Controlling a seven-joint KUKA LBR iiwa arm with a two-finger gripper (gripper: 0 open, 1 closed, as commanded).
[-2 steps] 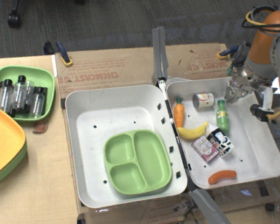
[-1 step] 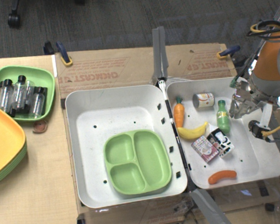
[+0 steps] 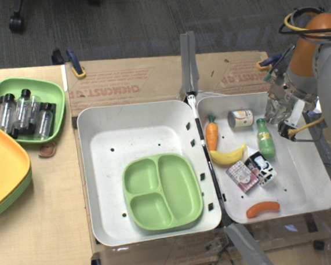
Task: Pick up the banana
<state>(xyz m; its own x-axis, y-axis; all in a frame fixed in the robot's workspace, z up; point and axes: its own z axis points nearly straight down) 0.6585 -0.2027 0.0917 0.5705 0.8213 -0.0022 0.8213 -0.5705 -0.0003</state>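
Observation:
The yellow banana point(image 3: 227, 154) lies on the floor of the right bin point(image 3: 311, 196), near its left wall, just below an orange carrot point(image 3: 212, 135). My gripper point(image 3: 279, 114) hangs over the bin's upper right part, to the right of a green bottle point(image 3: 265, 140) and well to the right of the banana. Nothing is seen held in it.
Also in the right bin are a small can point(image 3: 241, 117), a pink packet point(image 3: 243, 176), a black-and-white box point(image 3: 261, 168) and an orange sausage point(image 3: 262, 209). The left bin point(image 3: 99, 164) holds a green divided plate point(image 3: 162, 190). A green tray of bottles point(image 3: 26, 110) and yellow plates point(image 3: 3, 168) sit far left.

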